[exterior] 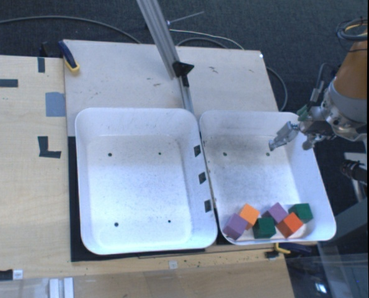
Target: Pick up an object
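Grey arm (pixel 348 98) with orange band, thin cables, metal hand (pixel 294 136) with grey fingers.

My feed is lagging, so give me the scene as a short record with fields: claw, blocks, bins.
claw: claw over the right bin's far right side, nothing seen between its fingers
blocks: six, clustered in the right bin's near corner: two purple, two green, orange block, red-orange block
right bin: right bin, speckled floor
left bin: left bin, no blocks seen

A robotics lab: taped workbench (pixel 23 166), loose cables (pixel 48 22), and a metal camera mast (pixel 159 30).
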